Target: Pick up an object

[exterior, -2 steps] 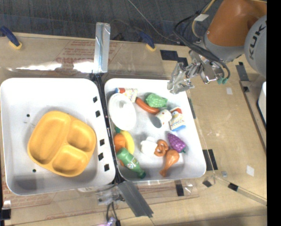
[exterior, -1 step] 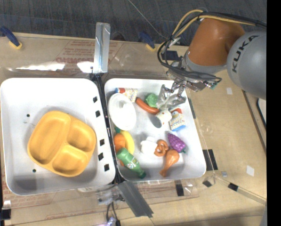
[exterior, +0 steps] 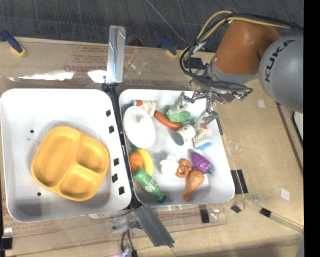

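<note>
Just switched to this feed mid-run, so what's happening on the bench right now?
The arm's gripper is down over the back of the right bin, which is crowded with toy food. Its open fingers straddle a green toy beside a red pepper and a white cup. Nothing is lifted. The left bin holds a yellow tray.

Right bin [exterior: 228, 171] crowded with toys [exterior: 187, 143]

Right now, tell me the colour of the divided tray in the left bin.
Yellow tray, in the camera view.
</note>
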`<state>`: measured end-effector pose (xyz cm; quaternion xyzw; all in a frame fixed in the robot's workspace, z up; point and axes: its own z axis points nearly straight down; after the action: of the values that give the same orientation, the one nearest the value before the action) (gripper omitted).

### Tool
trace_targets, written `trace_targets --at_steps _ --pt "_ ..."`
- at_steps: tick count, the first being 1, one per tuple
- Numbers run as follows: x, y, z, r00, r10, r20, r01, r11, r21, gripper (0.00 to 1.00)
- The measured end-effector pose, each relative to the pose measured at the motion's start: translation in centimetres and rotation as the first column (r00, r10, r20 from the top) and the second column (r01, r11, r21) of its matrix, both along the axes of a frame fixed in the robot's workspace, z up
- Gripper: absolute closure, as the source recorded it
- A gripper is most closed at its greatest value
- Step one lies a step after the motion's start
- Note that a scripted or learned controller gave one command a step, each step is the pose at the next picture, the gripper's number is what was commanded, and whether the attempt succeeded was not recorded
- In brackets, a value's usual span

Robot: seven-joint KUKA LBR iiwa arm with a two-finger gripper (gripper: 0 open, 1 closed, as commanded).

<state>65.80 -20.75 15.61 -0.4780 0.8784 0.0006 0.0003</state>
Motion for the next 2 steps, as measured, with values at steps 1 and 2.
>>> trace_targets --at_steps 1,2 --pt "-7.3 -0.2 -6.2 0.999 0.043 0.006 -0.043 0.999 -0.001 0.0" --pt "-5.8 5.0 -6.2 0.999 -0.045 0.004 0.045 0.999 -0.001 0.0"
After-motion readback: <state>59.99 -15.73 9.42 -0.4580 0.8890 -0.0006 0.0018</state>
